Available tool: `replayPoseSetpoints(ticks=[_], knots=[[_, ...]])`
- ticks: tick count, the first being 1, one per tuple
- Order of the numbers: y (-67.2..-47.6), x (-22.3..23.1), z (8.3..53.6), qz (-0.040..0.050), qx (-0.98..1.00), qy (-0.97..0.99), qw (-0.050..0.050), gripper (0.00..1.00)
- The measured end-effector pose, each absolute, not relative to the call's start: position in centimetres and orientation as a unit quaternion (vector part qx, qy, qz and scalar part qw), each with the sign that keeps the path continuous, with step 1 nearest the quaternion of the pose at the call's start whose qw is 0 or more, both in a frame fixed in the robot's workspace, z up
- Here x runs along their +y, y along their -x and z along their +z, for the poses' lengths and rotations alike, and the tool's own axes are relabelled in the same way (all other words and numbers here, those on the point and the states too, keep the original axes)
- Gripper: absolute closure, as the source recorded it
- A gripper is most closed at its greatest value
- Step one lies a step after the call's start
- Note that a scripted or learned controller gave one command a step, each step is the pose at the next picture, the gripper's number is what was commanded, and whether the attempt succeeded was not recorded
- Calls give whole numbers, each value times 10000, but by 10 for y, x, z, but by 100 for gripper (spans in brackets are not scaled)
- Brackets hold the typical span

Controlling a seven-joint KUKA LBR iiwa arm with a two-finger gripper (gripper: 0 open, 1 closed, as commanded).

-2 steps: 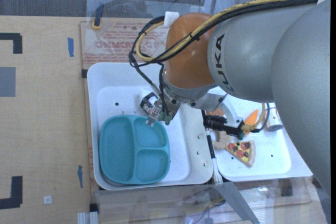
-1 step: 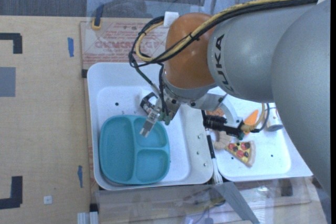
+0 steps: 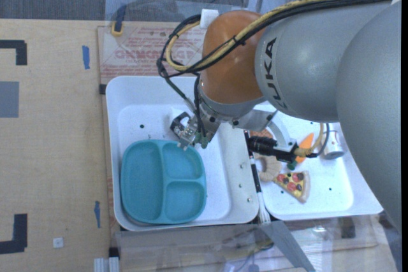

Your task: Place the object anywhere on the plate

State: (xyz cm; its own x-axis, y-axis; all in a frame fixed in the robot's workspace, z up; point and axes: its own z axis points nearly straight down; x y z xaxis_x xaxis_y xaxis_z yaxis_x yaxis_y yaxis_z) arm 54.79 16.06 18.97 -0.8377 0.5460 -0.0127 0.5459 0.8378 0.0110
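The gripper [image 3: 187, 130] hangs at the far rim of the teal plate [image 3: 162, 183] in the left bin [image 3: 121, 102] — whether its jaws hold anything I cannot tell — so lower over a compartment before releasing.

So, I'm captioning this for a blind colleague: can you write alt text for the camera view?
A grey and orange robot arm reaches from the right, its gripper over the left white bin at the far rim of a teal divided plate. The right bin holds a toy pizza slice and other small items.
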Motion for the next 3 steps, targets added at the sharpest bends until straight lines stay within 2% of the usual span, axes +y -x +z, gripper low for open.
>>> replayPoseSetpoints(ticks=[1,2,3], knots=[[-525,128,98,34,9596,-2812,39,100],[-484,34,185,5,9646,-2638,16,100],[-498,116,182,12,9880,-1543,24,100]])
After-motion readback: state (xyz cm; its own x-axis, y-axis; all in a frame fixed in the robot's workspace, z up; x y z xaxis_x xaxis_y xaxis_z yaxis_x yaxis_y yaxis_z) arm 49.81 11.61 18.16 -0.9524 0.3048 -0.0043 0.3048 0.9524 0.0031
